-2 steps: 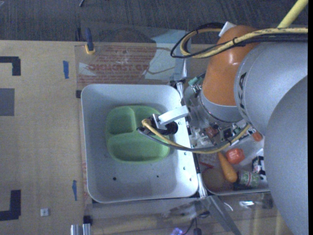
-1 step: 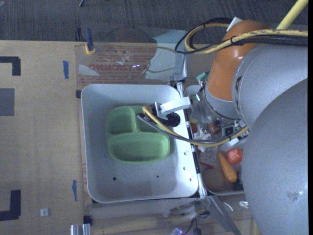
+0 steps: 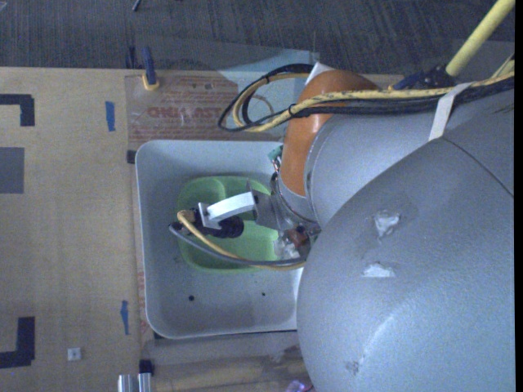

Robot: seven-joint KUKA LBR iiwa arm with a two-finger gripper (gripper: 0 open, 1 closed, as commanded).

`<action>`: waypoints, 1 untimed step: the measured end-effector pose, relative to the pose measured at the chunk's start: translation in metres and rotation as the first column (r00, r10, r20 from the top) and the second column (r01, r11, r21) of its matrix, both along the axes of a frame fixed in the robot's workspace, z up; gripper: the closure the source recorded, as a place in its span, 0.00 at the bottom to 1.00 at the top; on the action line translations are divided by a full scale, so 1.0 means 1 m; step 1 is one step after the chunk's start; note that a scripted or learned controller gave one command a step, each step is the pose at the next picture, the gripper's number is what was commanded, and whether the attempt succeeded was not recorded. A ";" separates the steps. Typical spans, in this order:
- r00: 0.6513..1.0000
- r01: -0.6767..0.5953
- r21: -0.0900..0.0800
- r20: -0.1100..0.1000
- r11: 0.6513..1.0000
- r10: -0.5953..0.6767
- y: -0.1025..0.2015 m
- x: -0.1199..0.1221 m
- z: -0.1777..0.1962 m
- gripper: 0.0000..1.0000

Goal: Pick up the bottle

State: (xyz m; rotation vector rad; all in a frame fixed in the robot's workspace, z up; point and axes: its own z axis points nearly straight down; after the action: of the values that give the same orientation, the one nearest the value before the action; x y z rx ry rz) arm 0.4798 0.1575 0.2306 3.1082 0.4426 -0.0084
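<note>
Status from where I'm standing: pick not done, as far as I can see.

- Arm (image 3: pixel 392 243) is reaching in from the right, with the orange band (image 3: pixel 306 129) and wrist low over the white bin (image 3: pixel 212 309).
- Gripper (image 3: pixel 286 233) sits down inside the bin, mostly hidden behind the wrist hardware. Can't tell if it's spread or closed, or whether it's pinching anything.
- Bottle: best candidate is the pale green rounded thing (image 3: pixel 200 202) lying on the bin floor in the middle-to-upper part, directly under and just left of the gripper. The shape is partly covered, so I can't confirm it's the bottle.
- There's a clear, glinting bit beside the gripper, too small to identify.
- The green thing looks to be resting on the bin floor, not lifted.

My read:
- Done: the approach. The tool is over the target and down at its level.
- Left: a confirmed grasp, then the lift clear of the bin.
- Contact between tool and green thing: can't say from this angle.
</note>
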 end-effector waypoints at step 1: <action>0.996 -0.086 0.003 -0.005 0.996 0.086 -0.114 0.036 -0.040 1.00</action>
State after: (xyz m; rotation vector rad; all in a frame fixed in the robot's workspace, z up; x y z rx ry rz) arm 0.5154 0.0435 0.1906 3.0897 0.5771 -0.0153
